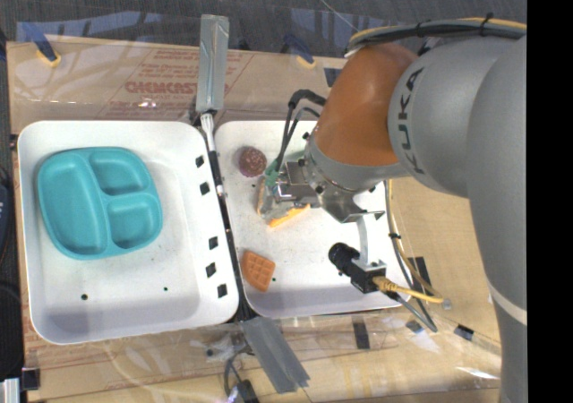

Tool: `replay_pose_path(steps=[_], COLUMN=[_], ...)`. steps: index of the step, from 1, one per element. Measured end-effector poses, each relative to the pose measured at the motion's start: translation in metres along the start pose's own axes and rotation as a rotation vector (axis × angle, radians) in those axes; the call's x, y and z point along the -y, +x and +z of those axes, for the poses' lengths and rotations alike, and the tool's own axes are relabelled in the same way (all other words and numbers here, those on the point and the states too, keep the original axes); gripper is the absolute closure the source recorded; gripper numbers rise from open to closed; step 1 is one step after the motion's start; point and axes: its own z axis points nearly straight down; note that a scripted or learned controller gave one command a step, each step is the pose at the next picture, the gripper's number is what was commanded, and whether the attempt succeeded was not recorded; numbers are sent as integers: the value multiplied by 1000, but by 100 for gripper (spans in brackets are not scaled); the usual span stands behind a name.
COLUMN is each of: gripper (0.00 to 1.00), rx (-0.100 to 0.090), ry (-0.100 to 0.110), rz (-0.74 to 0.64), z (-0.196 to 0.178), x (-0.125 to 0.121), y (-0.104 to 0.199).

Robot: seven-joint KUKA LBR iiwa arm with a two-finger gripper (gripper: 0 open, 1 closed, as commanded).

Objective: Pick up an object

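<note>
My gripper [279,195] hangs low over the right bin [309,289], near its left middle, under the big grey and orange arm. A small orange and yellow piece [283,218] lies just below the fingers, and something greenish [271,175] sits right beside them. A round dark purple object [252,159] lies up and to the left of the gripper. An orange waffle-like square [258,270] rests at the bin's lower left corner. The arm hides much of the bin's right side.
The left bin [54,312] holds a teal divided tray [98,201]. A ridge with black clips [218,231] separates the two bins. A black fitting with a yellow cable [358,269] sits at the right bin's lower right.
</note>
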Motion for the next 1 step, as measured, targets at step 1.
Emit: replay_pose_path(steps=[1], gripper=[100], rx=[4], ry=[-11], rz=[12], z=[-105], x=[17], y=[-61])
